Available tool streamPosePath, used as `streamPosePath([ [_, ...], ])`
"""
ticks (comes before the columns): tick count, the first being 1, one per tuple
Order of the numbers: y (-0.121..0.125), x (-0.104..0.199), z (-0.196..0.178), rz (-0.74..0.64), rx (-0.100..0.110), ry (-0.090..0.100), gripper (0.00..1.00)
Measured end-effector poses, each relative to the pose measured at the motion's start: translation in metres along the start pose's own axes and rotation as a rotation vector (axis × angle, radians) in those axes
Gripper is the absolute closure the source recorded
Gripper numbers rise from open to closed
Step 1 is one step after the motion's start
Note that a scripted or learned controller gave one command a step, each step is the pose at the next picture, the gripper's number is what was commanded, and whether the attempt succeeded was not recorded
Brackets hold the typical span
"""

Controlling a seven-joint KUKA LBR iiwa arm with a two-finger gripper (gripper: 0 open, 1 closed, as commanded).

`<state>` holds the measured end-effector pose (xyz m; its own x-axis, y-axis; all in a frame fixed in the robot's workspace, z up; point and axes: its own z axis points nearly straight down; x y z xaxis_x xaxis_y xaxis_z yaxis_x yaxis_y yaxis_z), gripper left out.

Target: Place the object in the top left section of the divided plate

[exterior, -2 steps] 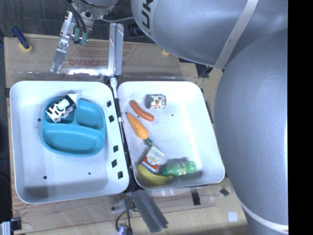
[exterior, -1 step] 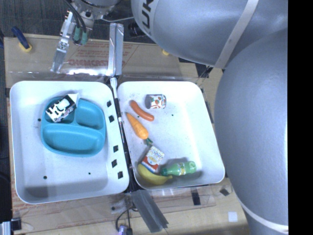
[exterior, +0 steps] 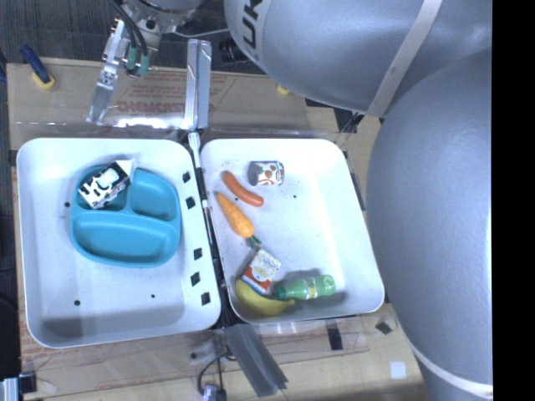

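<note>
A blue divided plate lies in the left bin. A small white box with black print rests in the plate's top left section, leaning a little over that section's rim. My gripper hangs beyond the far edge of the left bin, over the brown bench top. It is well apart from the plate and the box, and nothing hangs from it.
The right bin holds a small can, a sausage, a carrot, a juice carton, a banana and a green bottle. My grey arm covers the upper right.
</note>
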<state>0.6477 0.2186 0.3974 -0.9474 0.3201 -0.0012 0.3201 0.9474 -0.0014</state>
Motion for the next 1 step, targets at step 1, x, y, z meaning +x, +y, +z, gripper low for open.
streamPosePath([
  [1,0.0000,0.0000,0.0000,0.000,0.000,0.000,0.00],
])
